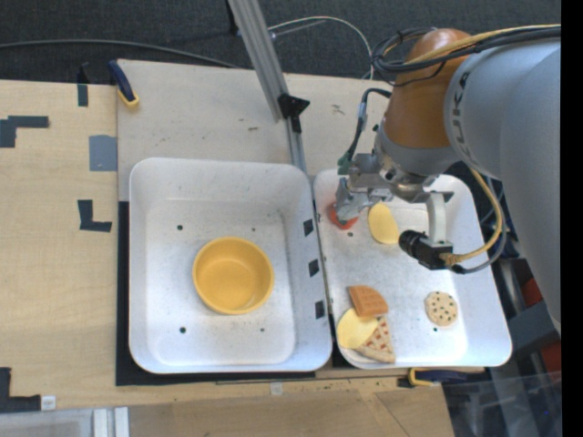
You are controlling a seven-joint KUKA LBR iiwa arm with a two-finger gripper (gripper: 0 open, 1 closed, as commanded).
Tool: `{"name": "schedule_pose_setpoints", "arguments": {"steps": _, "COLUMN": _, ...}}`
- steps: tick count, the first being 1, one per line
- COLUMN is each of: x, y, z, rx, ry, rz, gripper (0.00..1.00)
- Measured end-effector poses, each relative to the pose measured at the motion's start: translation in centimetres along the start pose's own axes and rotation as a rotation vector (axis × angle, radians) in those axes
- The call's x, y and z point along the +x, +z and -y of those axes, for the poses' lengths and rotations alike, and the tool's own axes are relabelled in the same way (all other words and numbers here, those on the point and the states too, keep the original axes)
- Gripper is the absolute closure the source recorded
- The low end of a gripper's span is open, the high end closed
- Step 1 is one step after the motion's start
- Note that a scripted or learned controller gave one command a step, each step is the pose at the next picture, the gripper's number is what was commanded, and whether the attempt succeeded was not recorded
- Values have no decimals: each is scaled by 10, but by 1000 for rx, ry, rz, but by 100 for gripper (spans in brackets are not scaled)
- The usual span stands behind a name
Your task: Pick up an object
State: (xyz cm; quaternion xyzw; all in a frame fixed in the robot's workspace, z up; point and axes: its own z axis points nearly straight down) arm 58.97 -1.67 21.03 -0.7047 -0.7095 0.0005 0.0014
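So the gripper is down in the right bin, near its back-left corner, right over a small red-orange thing. That thing sits on the bin floor close to the left wall, mostly hidden under the gripper, so I can't tell its long axis or which way it points. Can't tell whether the fingers are spread or closed on anything either.

Just to the right of it there's a pale yellow oval piece, long axis running front to back, tilted a bit. Near the front of the bin: a waffle square, a yellow disc and a pizza slice bunched together, with a cookie off to the right on its own.

The left bin holds a yellow bowl, upright, about mid-floor.
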Motion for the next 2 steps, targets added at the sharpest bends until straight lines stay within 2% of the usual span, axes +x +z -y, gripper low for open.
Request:
{"name": "schedule_pose_setpoints", "arguments": {"steps": 1, "x": 49, "y": 5, "z": -4, "rx": 0, "ry": 0, "rz": 0, "gripper": 100}}
{"name": "schedule_pose_setpoints", "arguments": {"steps": 2, "x": 112, "y": -4, "z": -3, "rx": -1, "ry": -2, "rz": -1, "gripper": 100}}
